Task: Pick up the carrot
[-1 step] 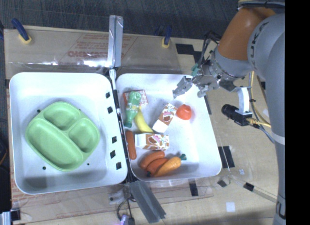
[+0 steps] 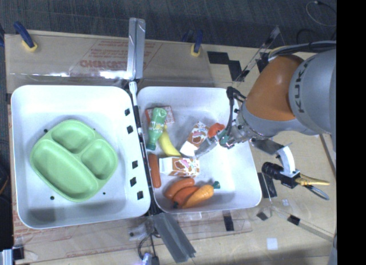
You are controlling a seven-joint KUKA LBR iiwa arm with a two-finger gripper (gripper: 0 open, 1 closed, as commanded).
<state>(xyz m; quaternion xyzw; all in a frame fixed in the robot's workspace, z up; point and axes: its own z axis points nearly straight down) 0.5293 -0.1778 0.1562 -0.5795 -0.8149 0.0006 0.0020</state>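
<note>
Two white bins: the left bin point(image 2: 34, 104) has one green plate point(image 2: 73, 159), the right bin point(image 2: 243, 184) holds all food. One carrot point(image 2: 200, 195) lies at its near edge. The gripper point(image 2: 209, 144) is over small packets; its fingers I cannot tell.
</note>
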